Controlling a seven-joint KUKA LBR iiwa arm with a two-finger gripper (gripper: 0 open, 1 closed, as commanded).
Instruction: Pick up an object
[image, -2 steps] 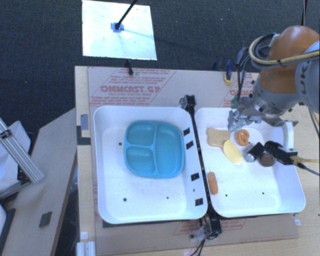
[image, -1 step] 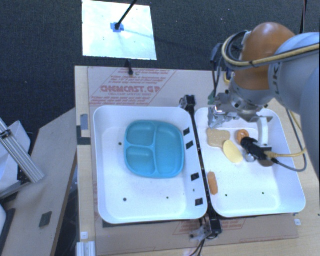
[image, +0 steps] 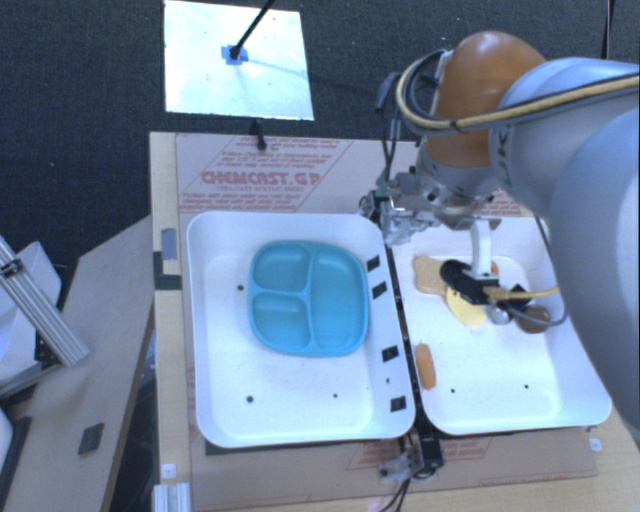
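My gripper (image: 397, 222) hangs over the far end of the divider between the two white bins, with the grey arm and its orange band reaching in from the right. In the right bin (image: 520, 395) a pale yellow flat thing (image: 432, 274) lies just right of and below the gripper, apart from it. A brighter yellow piece (image: 468, 309) lies beside it. A small orange stick (image: 426, 366) rests near the divider, closer to the front. A brownish thing (image: 534, 318) sits toward the right, partly hidden by the arm.
The left bin (image: 225, 400) holds a blue divided plate (image: 307, 297) at its middle. Black tabs (image: 385, 320) line the divider. Cardboard (image: 260, 170) lies under both bins, and a pale square sheet (image: 236, 60) lies beyond.
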